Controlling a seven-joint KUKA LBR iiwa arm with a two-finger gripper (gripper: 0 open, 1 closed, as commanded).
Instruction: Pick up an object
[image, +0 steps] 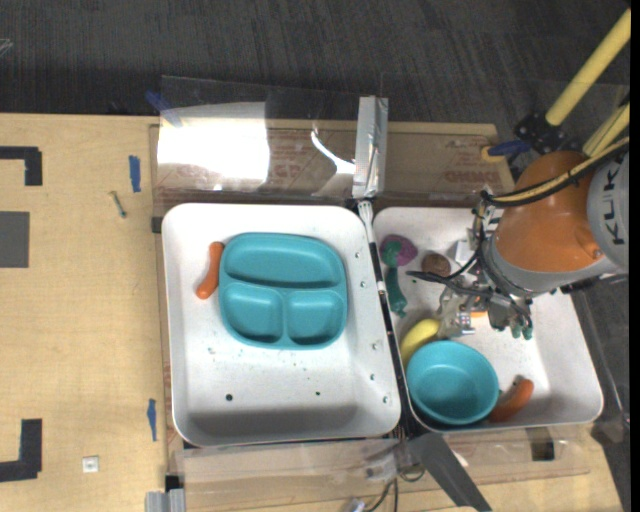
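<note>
The tool (470, 312) is a blurred tangle under the orange band; its fingers cannot be made out. The teal bowl (452, 380) covers part of the yellow object (420, 333) and the orange piece (514, 398).

Glossy plastic bowl (452, 381), bins (190, 330) — smooth, white
</note>
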